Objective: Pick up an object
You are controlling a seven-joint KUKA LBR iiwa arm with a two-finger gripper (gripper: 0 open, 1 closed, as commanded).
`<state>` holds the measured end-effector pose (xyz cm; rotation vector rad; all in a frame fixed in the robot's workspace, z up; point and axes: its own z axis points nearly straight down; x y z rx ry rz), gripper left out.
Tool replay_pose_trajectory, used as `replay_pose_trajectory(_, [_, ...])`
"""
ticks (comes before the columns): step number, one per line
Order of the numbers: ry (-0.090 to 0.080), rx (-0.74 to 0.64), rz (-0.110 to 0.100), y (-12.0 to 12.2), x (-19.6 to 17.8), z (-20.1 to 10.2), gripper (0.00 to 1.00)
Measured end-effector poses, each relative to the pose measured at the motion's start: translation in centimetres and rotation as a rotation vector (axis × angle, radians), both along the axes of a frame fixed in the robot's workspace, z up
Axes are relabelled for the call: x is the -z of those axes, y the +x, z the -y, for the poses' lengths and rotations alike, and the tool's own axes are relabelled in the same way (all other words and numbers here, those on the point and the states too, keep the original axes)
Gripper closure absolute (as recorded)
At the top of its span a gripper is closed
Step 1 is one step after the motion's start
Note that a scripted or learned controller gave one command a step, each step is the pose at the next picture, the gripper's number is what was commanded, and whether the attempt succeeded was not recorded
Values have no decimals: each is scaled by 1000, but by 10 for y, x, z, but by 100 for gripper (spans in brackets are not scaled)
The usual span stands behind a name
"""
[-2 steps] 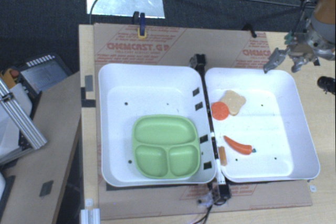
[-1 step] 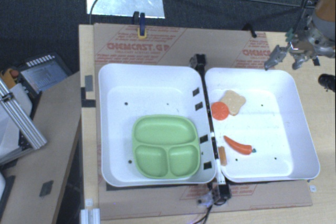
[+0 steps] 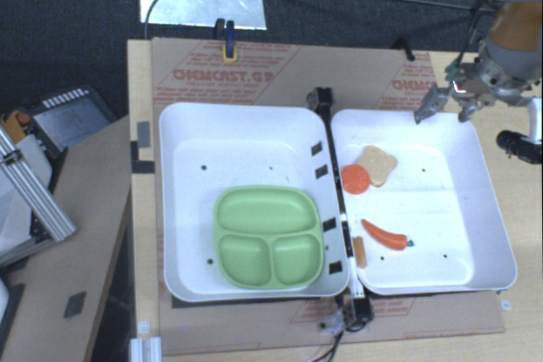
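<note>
I'm watching the gripper (image 3: 447, 108) hanging with fingers spread wide and nothing between them, above the right bin (image 3: 475, 182)'s far edge.

Below and left of the gripper, inside that bin, a tan bread slice (image 3: 377, 164) is touching a red tomato slice (image 3: 355, 179); farther toward me an orange-red chili pepper (image 3: 386, 235) is lying. The green divided plate (image 3: 267, 236) is sitting well off to its left.
</note>
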<state>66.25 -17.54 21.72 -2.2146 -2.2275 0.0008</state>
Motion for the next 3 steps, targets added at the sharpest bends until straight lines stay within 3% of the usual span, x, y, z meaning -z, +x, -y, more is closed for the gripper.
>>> replay_pose_trajectory(2, [1,4,-2,-2,104,3,0])
replay_pose_trajectory(3, [-2,1,7,1,89,3,100])
